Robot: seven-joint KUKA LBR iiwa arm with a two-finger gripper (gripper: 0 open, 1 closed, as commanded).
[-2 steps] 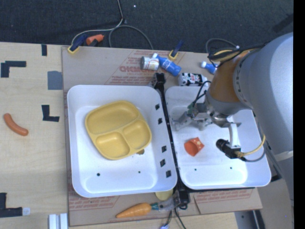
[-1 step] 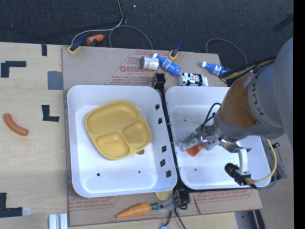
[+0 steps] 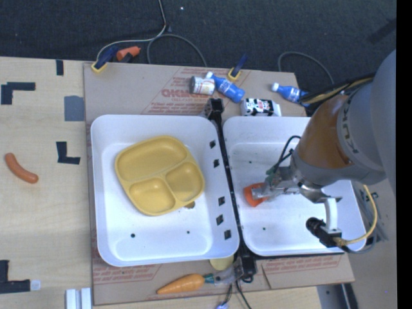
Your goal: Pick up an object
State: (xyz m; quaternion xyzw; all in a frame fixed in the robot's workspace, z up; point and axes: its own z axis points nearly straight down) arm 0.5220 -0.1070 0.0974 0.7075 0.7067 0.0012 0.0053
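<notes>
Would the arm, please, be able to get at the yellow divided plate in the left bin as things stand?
Probably yes. The yellow divided plate lies flat and uncovered in the left bin, with nothing on top. The end effector sits low in the right bin by an orange object, so it must lift over the shared rim.

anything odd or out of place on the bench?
Several things lie outside the bins: a carrot on the cardboard in front of the left bin, a sausage on the bench far left, and small bottles behind the bins. The yellow divided plate sits askew.
</notes>
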